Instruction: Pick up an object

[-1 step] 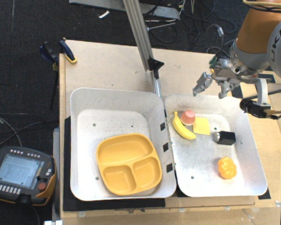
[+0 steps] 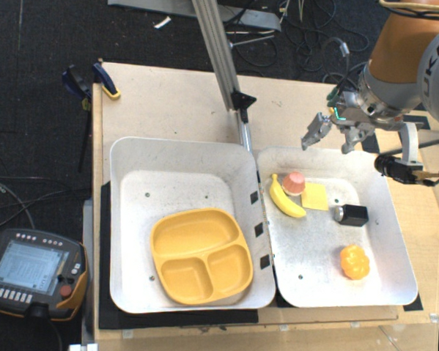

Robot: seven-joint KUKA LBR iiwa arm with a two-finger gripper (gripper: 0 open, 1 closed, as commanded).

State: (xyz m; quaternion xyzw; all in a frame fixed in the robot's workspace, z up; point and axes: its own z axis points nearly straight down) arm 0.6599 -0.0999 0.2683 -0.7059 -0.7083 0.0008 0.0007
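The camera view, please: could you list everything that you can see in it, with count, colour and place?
Bins: two, white, side by side on the bench.
Divided tray: one, yellow, three compartments, in the left bin.
Banana: one, yellow, right bin, near its left wall.
Round object: one, pink, right bin, beside the banana's upper end.
Flat square: one, pale yellow, right bin, just right of the banana.
Small block: one, black with a grey end, right bin, right of the square.
Lumpy object: one, orange-yellow, right bin, towards its near right corner.
Clamp: one, blue and yellow, at the bench's far left corner.
Handheld pendant: one, grey, with screen, left of the bench.
Metal pole: one, grey, slanting over the bench's far side.
Arm: one, grey and orange, from the right.
Tool: one, open, above the right bin's far edge.
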